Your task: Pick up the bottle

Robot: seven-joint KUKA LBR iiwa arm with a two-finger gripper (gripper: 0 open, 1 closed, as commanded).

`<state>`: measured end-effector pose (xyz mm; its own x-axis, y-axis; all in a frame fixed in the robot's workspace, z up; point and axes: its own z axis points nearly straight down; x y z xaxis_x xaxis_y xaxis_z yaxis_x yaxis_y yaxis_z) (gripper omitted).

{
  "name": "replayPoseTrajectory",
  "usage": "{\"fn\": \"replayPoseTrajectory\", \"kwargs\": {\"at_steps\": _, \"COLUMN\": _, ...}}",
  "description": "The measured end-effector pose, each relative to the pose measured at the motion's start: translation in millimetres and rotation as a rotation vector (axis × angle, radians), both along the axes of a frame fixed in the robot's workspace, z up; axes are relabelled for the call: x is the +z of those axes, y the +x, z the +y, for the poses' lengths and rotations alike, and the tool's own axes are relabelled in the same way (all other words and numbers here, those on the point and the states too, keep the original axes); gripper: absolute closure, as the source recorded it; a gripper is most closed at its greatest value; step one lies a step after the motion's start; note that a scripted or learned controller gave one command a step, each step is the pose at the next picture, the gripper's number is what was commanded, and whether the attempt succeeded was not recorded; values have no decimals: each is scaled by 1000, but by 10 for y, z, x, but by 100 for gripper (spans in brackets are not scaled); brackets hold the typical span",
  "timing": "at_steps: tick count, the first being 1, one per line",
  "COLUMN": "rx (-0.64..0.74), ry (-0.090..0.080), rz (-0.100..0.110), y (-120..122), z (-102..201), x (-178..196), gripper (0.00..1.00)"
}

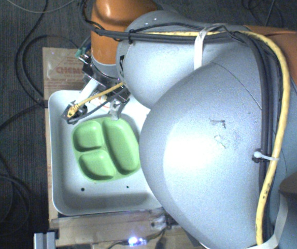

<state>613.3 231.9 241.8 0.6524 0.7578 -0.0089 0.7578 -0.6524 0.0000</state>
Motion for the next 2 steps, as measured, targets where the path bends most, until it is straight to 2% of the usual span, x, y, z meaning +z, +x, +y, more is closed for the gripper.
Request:
{"fn": "replayPoseTrajectory", "kwargs": {"at_steps": 1, "rx": -96, "ry": 3, "rz": -4, "y": 318, "z": 15, "x": 1252, "gripper": 100}}
{"fn": "replayPoseTrajectory", "kwargs": {"at_steps": 2, "rx": -82, "ry": 1, "rz": 0, "y": -431, "z": 8, "x": 205, "gripper": 100}}
